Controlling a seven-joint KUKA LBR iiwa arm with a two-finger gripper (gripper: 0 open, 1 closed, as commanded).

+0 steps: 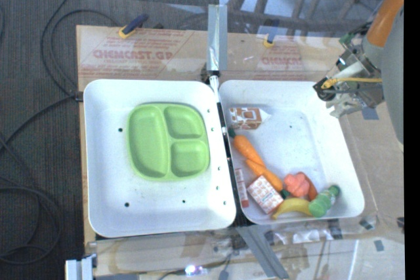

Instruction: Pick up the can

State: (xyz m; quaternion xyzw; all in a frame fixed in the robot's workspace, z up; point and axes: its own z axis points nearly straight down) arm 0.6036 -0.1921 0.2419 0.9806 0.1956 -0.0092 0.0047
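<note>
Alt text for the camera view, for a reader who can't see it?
The gripper hangs over the far right corner of the right bin, apart from the can by its left wall. A carrot, box, banana and green bottle lie nearer; the left bin holds a green divided plate.

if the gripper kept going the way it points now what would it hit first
Likely the right bin itself: the gripper sits over its far right corner, seemingly pointing down at bare rim or floor. The carrot lies well off to the left. Depth is unclear from this view.
</note>
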